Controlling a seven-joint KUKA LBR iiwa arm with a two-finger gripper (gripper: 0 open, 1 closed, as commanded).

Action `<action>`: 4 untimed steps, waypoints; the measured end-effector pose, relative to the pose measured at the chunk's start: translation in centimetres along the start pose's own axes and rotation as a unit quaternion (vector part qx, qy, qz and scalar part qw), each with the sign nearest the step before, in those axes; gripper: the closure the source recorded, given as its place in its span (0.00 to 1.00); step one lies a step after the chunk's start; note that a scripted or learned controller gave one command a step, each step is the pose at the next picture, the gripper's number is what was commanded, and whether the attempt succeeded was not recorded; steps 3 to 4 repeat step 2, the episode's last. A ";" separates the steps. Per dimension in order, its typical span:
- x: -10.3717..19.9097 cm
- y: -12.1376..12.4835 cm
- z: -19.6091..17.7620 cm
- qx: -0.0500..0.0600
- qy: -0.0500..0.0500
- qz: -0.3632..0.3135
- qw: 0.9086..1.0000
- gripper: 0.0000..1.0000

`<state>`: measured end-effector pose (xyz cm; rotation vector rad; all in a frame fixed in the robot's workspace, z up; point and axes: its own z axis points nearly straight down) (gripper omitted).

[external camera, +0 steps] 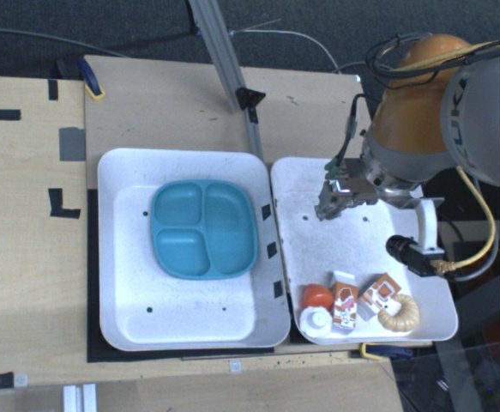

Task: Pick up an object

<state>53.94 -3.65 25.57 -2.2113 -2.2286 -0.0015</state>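
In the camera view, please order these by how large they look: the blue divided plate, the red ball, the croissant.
1. blue divided plate, clearly largest
2. croissant
3. red ball, only slightly smaller than the croissant and partly hidden.

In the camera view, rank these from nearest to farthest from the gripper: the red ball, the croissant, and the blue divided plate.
From the gripper over the right bin:
1. Red ball, below it at the right bin's front edge.
2. Croissant, in the right bin's front right corner.
3. Blue divided plate, in the left bin; its centre is farthest, though its near rim comes close.
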 end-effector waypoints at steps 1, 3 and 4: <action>5.7 -0.4 1.1 0.001 0.000 0.000 1.000 1.00; 11.0 -0.3 2.4 0.002 -0.001 0.001 1.000 1.00; 11.0 -0.3 2.4 0.002 -0.001 0.001 1.000 1.00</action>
